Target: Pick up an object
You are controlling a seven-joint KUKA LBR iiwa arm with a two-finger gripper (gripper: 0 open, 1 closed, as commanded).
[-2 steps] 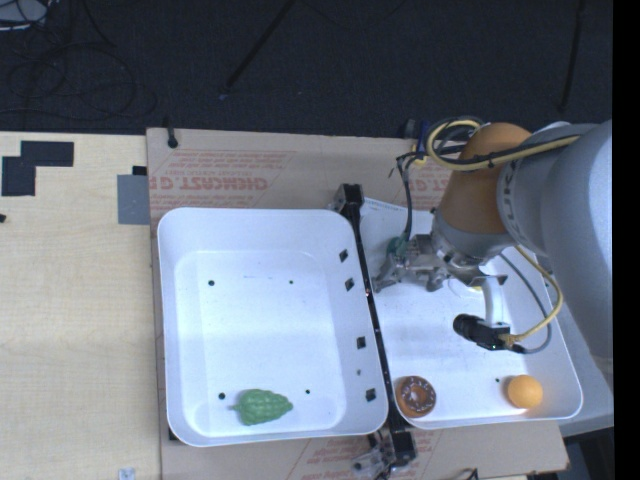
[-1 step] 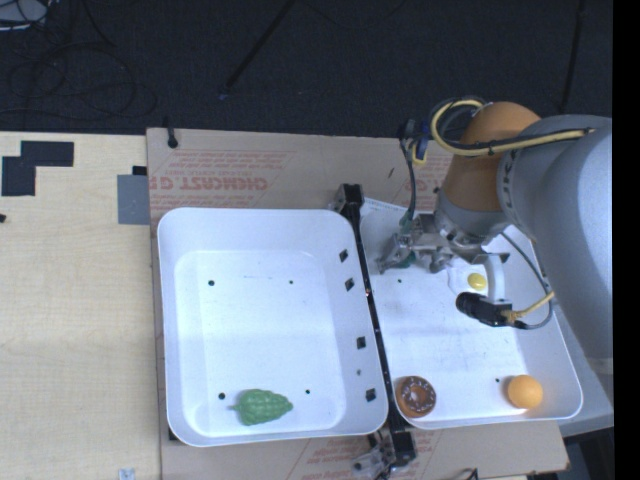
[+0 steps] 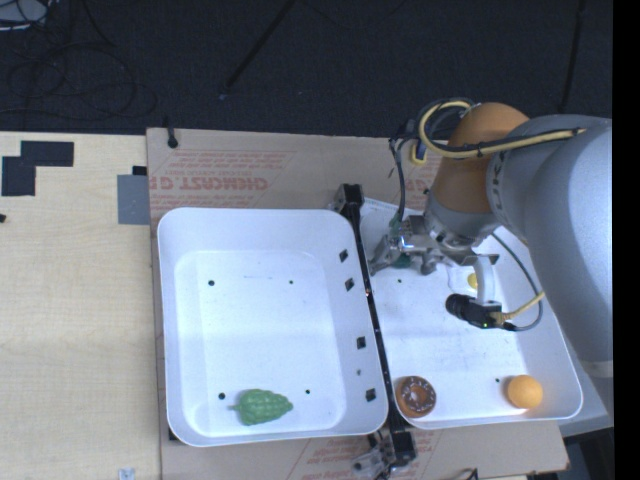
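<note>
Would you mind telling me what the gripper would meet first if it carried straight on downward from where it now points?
Probably the bare floor of the right bin: the gripper hangs over its far left part. Depth is unclear, but the donut and orange ball lie well nearer the camera.

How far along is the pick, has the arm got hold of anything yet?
Nothing looks picked yet. The gripper is low at the far end of the right bin. The orange ball and chocolate donut lie at its near edge, the green piece in the left bin. Grasping and lifting remain.
</note>
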